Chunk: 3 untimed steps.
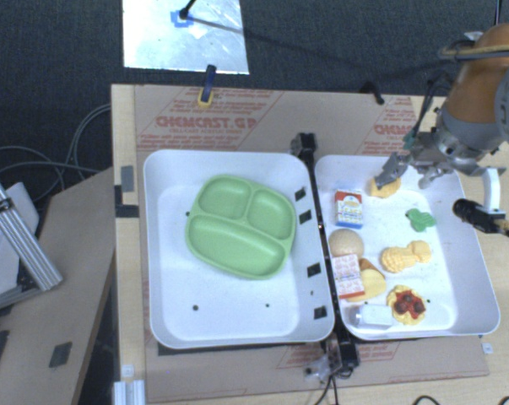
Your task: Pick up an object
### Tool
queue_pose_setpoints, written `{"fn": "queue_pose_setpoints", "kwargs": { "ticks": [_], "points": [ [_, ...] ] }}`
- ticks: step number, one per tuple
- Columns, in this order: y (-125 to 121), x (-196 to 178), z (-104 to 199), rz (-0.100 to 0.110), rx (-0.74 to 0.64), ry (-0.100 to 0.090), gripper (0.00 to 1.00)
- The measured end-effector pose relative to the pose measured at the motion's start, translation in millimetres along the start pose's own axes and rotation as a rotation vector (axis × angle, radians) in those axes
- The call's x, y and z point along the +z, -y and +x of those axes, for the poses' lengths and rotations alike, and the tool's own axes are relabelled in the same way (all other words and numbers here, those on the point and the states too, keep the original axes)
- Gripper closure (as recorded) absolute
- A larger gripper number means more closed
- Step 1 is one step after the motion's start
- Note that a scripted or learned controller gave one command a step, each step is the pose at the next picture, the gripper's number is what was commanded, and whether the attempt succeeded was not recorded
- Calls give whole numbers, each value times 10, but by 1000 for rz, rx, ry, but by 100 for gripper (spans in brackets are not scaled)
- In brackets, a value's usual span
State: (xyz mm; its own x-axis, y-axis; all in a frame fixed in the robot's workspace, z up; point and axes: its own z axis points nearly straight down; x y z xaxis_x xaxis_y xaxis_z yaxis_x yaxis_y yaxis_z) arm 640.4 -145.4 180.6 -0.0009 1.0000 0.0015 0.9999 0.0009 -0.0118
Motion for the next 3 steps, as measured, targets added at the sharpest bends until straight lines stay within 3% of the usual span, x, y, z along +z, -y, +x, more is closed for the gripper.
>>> {"fn": "queue_pose_setpoints", "kwargs": {
  "ticks": [1, 3],
  "points": [
    [-29, -86, 3, -13, -2, 2, 0],
    [-102, 943, 45, -16, -5, 0, 0]
  ]
}}
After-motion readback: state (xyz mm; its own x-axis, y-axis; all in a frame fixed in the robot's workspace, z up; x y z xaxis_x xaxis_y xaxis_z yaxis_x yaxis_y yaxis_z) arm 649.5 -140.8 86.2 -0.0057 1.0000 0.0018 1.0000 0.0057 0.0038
